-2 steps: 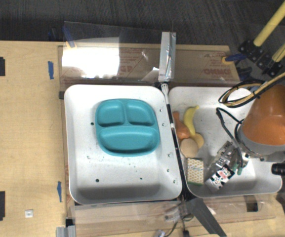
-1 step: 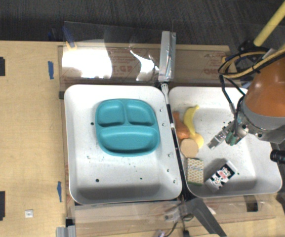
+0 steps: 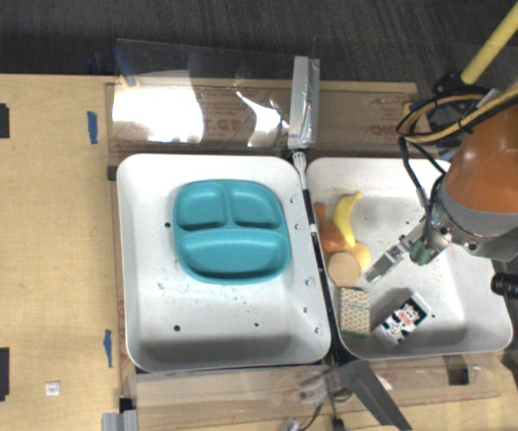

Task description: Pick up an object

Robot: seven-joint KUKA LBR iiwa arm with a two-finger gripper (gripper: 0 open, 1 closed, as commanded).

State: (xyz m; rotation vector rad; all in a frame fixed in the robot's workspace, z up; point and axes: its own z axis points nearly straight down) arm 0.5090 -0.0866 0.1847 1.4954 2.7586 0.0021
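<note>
The gripper (image 3: 386,264) hangs low inside the right bin (image 3: 483,326), its metal tip aimed left and slightly near; at this size I cannot tell whether the fingers are apart or together, and nothing is seen between them. Just left of the tip lies a tan round object (image 3: 345,267), close enough to be the likeliest target; the move would be a short push left. Beyond it against the left wall sit an orange-brown piece (image 3: 329,233) and a banana (image 3: 346,217), its long axis running far to near. Nearer the camera lie a patterned card (image 3: 355,312) and a small black-and-white printed box (image 3: 403,318); its print is too small to read. The left bin (image 3: 142,268) carries a teal divided plate (image 3: 232,230). Both bins rest on the counter (image 3: 39,241).
</note>
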